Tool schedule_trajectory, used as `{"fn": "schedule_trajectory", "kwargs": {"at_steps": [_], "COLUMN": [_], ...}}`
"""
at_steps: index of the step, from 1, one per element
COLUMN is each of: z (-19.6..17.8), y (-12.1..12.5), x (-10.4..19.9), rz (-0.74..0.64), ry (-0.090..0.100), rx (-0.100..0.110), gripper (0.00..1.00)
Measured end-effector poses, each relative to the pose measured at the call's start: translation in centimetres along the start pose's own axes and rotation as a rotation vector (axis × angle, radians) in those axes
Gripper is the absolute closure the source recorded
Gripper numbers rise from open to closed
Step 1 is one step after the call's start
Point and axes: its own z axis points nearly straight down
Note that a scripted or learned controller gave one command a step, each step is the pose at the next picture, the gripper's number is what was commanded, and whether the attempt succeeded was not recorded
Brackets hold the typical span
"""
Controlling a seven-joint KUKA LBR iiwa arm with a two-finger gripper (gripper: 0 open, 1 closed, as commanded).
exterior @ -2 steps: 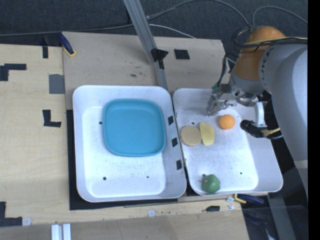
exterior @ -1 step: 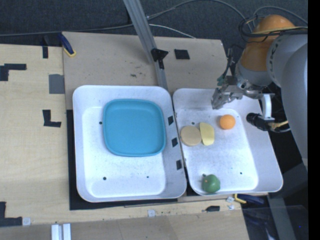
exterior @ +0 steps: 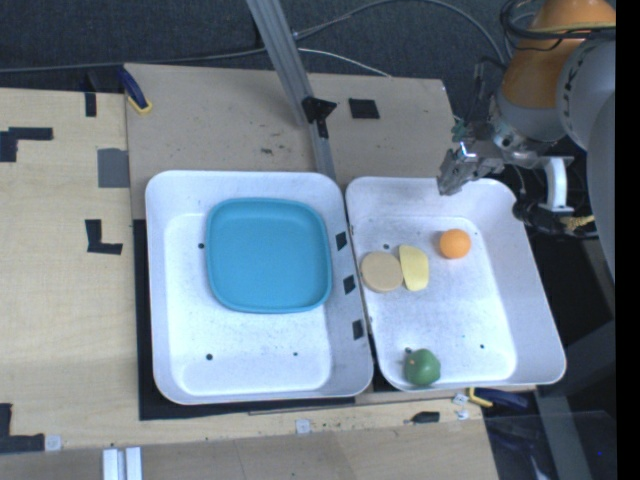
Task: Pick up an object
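The right bin (exterior: 520, 298) holds an orange ball (exterior: 454, 243), a tan round piece (exterior: 381, 271), a yellow piece (exterior: 415, 267) touching it, and a green round fruit (exterior: 422, 366) near the front edge. My gripper (exterior: 452, 181) hangs over the bin's far edge, above and behind the orange ball, with nothing between its fingers. The grey arm with its orange band (exterior: 560, 28) comes in from the upper right.
The left bin (exterior: 170, 298) carries a blue square plate (exterior: 268, 254). A grey metal pole (exterior: 290, 68) slants down to the gap between the bins. Black cables (exterior: 400, 13) run behind the bench.
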Motion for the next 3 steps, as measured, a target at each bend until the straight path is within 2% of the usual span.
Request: {"fn": "schedule_trajectory", "kwargs": {"at_steps": [1,2,3], "z": [-1.6,-0.9,-2.0], "y": [0.0,-1.6,-2.9], "x": [0.0,4.4,9.1], "rz": [0.000,-0.002,-0.003], "ry": [0.001,0.002,0.002], "rx": [0.004,0.006,0.004], "gripper": [1.00,1.00,1.00]}}
